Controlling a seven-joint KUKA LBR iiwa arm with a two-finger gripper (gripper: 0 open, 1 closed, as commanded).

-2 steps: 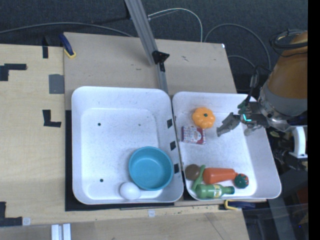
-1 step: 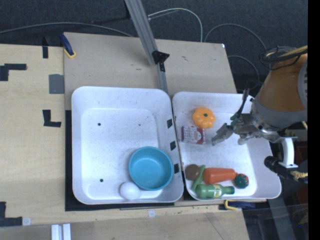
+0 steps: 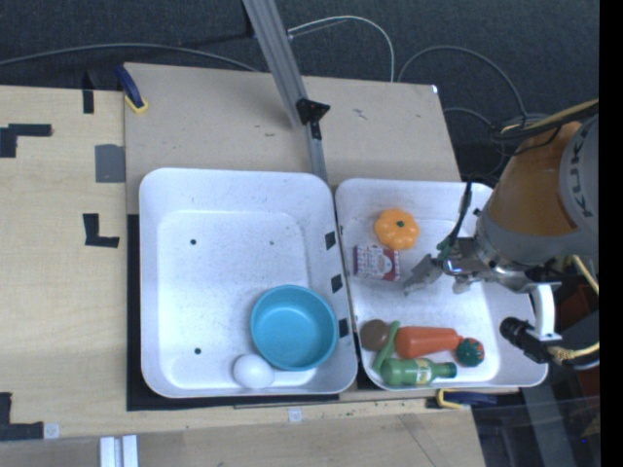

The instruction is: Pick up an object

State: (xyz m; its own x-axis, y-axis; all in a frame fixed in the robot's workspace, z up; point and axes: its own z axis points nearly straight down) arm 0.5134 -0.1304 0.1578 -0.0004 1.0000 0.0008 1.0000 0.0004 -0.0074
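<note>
The right bin (image 3: 428,195) holds an orange pumpkin (image 3: 396,229), a small red-and-white packet (image 3: 376,262), a brown round item (image 3: 373,335), an orange carrot (image 3: 426,340), a green bottle (image 3: 417,370) and a small green-and-red piece (image 3: 469,351). My gripper (image 3: 424,274) hovers over the middle of this bin, just right of the packet and below the pumpkin. Its dark fingers point left and down with a small gap, and nothing sits between them.
The left bin (image 3: 175,202) contains a blue bowl (image 3: 292,326) and a white ball (image 3: 252,369) near its front edge. A grey pole (image 3: 277,47) slants over the bench at the back. Cables lie behind the right bin.
</note>
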